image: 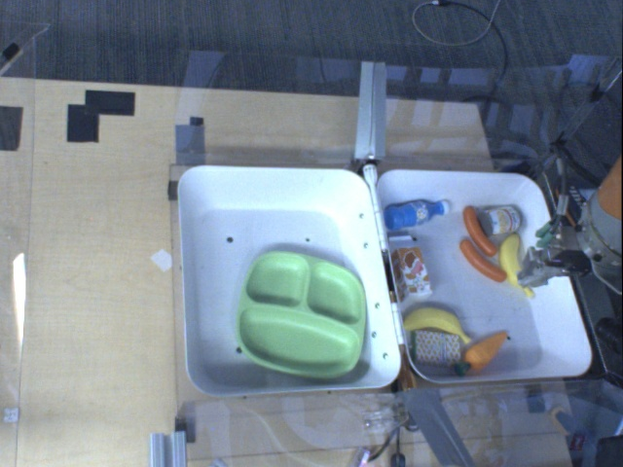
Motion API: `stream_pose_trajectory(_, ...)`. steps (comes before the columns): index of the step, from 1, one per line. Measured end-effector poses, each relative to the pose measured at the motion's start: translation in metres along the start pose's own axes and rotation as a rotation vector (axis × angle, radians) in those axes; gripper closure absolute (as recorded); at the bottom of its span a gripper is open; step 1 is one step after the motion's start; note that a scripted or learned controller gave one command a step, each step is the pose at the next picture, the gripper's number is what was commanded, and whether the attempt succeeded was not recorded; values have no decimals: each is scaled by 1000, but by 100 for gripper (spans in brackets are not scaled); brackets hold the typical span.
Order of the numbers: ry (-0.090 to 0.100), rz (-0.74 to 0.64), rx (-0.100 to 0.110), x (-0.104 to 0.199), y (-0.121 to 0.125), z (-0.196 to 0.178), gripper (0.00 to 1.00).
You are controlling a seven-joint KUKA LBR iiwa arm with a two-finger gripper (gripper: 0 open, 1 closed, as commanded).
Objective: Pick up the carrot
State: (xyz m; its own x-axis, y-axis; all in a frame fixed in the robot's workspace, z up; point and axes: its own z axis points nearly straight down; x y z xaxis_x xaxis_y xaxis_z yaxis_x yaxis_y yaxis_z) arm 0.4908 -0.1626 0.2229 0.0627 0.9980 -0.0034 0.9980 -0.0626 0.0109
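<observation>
Camera view. The desk (pixel 97 261) is carrying two shallow white bins side by side.

The left bin (pixel 209 202) is holding a green sectioned tray (pixel 302 311), which is lying toward the bin's front edge, slightly turned.

The right bin (pixel 569 343) is holding the loose items. A blue and white bottle (pixel 414 212) is lying on its side near the back left corner. A small printed packet (pixel 413 271) is lying along the left wall, in front of the bottle. A tin can (pixel 500 221) is lying near the back edge, right of centre, with two sausages beside it: one sausage (pixel 472 225) is touching the can's left side, and the second sausage (pixel 482 260) is lying just in front of it. A banana (pixel 509 258) is lying just right of the second sausage.

At the front left corner, a second banana (pixel 432 319) is resting over a mesh-wrapped item (pixel 437 348). The carrot (pixel 486 349) is lying at the front edge of the right bin, just right of the mesh-wrapped item, its leafy end touching that item.

The arm (pixel 604 227) is reaching in over the right bin's right edge. The end effector (pixel 535 266) is sitting at the first banana's right side, well apart from the carrot. Its state: cannot tell.
</observation>
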Motion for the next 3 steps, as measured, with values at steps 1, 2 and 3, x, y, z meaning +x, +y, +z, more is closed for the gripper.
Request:
stream_pose_trajectory(1, 0, 0, 0, 0, 0, 0, 0)
stream_pose_trajectory(2, 3, 17, 9, 18, -6, 120, 0)
stream_pose_trajectory(3, 2, -380, -5, 1, 0, 133, 0)
